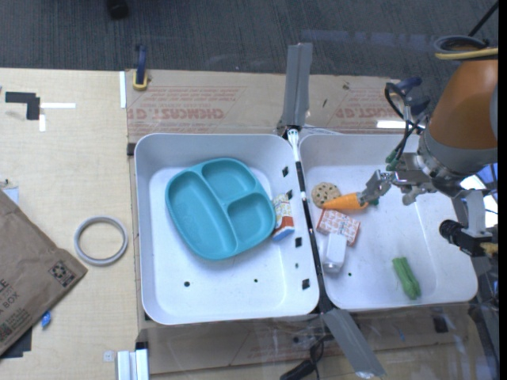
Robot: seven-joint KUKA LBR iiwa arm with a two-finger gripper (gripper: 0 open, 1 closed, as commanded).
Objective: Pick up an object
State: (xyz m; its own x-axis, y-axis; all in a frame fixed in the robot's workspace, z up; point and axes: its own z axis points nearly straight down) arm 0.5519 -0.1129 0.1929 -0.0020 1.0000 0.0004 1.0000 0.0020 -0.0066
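Observation:
My gripper [372, 195] reaches into the right bin [444, 291] from the right, its tip at the right end of an orange carrot [344, 203]. The carrot lies near the bin's upper left, just below a round cookie [325, 192]. A red-and-white packet [338, 225] lies under the carrot, with a white block [334, 252] below that. A green object [405, 277] rests toward the front right. Whether the carrot is gripped is hidden by the wrist.
The left bin [158, 291] holds a teal divided plate [219, 207] and a small packet [283, 215] against the dividing wall. A tape ring [101, 239] and a cardboard box [24, 275] lie on the bench at left.

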